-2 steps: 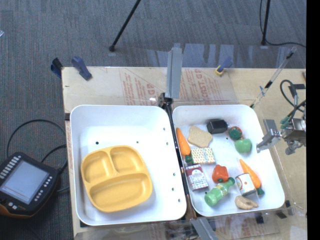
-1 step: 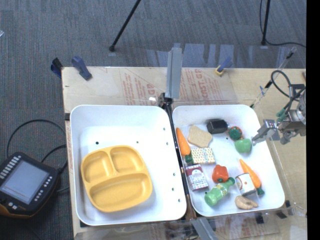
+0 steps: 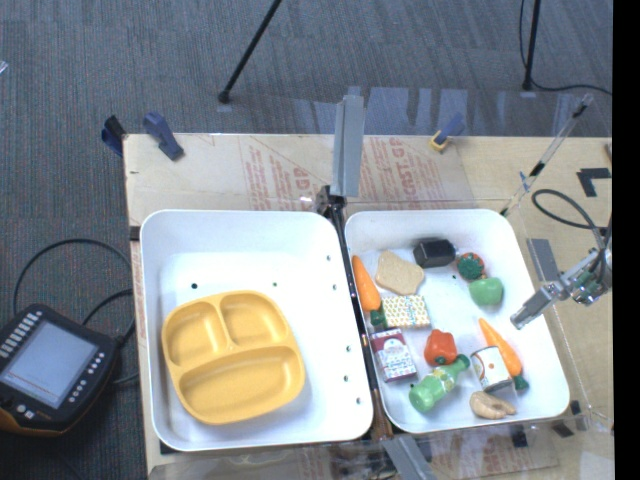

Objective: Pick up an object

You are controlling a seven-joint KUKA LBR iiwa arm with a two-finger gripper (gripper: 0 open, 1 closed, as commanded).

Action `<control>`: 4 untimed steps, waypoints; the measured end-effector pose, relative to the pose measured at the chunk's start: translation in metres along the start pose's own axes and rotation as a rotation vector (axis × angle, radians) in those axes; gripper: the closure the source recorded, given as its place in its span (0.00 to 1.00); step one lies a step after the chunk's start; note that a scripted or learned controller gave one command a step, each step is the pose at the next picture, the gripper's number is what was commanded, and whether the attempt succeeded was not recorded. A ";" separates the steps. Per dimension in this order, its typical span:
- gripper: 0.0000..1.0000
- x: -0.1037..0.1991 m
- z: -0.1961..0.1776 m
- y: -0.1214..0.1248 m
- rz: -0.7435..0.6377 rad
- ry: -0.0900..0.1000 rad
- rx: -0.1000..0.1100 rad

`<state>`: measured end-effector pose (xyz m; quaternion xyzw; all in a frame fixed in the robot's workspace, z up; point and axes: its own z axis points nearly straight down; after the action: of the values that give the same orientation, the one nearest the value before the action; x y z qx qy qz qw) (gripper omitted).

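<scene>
The right bin (image 3: 535, 268) holds several toy foods: a carrot (image 3: 365, 283) by its left wall, a bread slice (image 3: 400, 271), a black block (image 3: 434, 252), a red and green fruit (image 3: 470, 264), a green apple (image 3: 487, 290), a patterned box (image 3: 406, 312), a red box (image 3: 393, 355), a red pepper (image 3: 440, 347), a green bottle (image 3: 436, 386), a second carrot (image 3: 500, 346) over a small can (image 3: 489, 368), and a tan piece (image 3: 492, 404). My gripper (image 3: 532, 311) pokes in at the far right, over the bin's right rim and above the objects. Nothing is seen in it.
The left bin (image 3: 160, 258) carries a yellow divided plate (image 3: 233, 356). A grey post (image 3: 348, 148) stands behind the gap between the bins. Cables (image 3: 560, 203) lie on the bench at the right. A teach pendant (image 3: 45, 363) lies on the floor at the left.
</scene>
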<state>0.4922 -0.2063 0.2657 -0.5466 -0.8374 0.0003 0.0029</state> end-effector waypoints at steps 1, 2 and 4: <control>0.00 0.008 0.014 0.043 -0.499 -0.003 -0.003; 1.00 0.006 0.006 0.042 -0.492 -0.001 -0.004; 1.00 0.078 -0.060 0.136 0.120 -0.003 -0.003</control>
<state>0.5857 -0.0801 0.3254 -0.5957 -0.8032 0.0001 0.0007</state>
